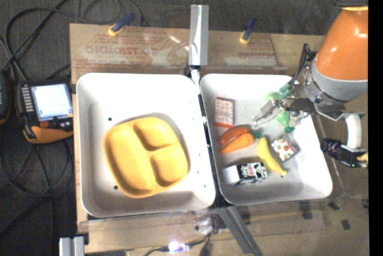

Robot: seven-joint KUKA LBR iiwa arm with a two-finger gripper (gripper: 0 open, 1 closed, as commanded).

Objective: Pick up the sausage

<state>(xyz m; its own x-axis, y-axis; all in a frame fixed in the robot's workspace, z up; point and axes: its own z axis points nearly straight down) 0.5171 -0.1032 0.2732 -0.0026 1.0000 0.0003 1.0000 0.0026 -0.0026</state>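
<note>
The sausage [230, 132] is a short reddish-orange piece in the middle of the right bin [311, 189]. It lies against the upper side of an orange carrot [240, 142]. My gripper [267, 111] hangs over the same bin, up and to the right of the sausage and apart from it. Its silver fingers [261, 116] point left and stand open with nothing between them. Green parts sit just behind the fingers, under the grey and orange wrist.
The right bin also holds a small red-printed box [224, 111], a banana [271, 159], a small wrapped packet [285, 148] and a black-and-white carton [245, 172]. A yellow divided plate [146, 155] lies in the left bin [90, 105].
</note>
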